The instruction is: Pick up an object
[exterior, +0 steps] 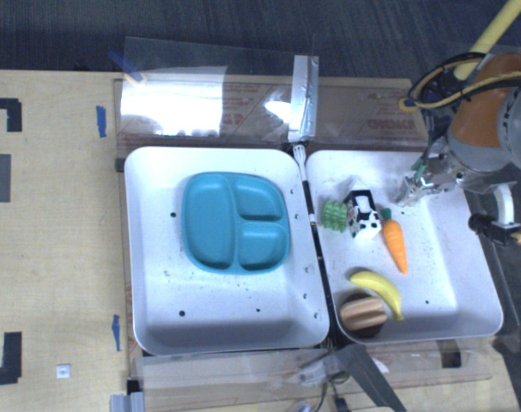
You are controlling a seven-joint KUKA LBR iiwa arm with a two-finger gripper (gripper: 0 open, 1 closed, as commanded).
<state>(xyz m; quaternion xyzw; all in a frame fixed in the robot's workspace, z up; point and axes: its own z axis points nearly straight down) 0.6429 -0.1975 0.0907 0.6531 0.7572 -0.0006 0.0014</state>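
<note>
The right bin (440, 303) holds several small objects. A green broccoli piece (334, 215) lies at its left side, touching a black-and-white toy cow (362, 214). An orange carrot (396, 245) lies just right of the cow. A yellow banana (378, 290) rests near the front, with a round wooden piece (361, 313) at the front-left corner. My gripper (417, 185) hangs over the bin's back right area, up and to the right of the cow and carrot, with nothing seen in it.
The left bin (148, 230) carries a blue divided plate (234, 221). A metal divider (304, 97) and a clear sheet stand behind the bins. The grey arm with its orange band (483, 114) and yellow cables enters at the upper right.
</note>
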